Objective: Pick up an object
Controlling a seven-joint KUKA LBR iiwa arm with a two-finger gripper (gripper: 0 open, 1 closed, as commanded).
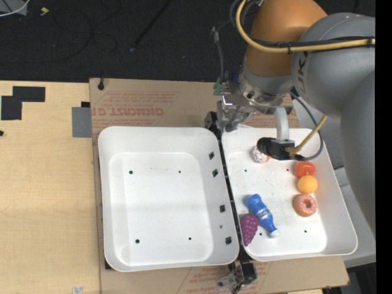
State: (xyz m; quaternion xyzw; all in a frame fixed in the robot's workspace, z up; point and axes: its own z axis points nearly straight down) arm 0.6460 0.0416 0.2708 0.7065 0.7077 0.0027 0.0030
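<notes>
- The grey arm (343, 60), with its orange band (285, 17), reaches in from the upper right of the frame.
- The gripper (231, 118) hangs at the top centre, over the far rims where the two bins meet. It is too small and cluttered to tell whether it is open or closed, and nothing can be seen held in it.
- The right bin (340, 241) holds all the loose objects, and all of them lie apart from the gripper.
- A small white ball (260, 156) with pinkish marks sits in the bin's upper middle and is the object nearest the gripper.
- A red-orange fruit (304, 168), an orange ball (307, 184) and a pink-frosted donut (305, 205) form a column down the right side, each just beside the next.
- A blue bottle (262, 214) lies tilted at the lower centre. A purple grape bunch (248, 228) touches its left side, close to the bin's left wall.
- The left bin (107, 195) sits beside the right one, with their rims meeting.
- Both bins rest on a brown cardboard sheet (153, 100) on the pale wooden desk (43, 195).
</notes>
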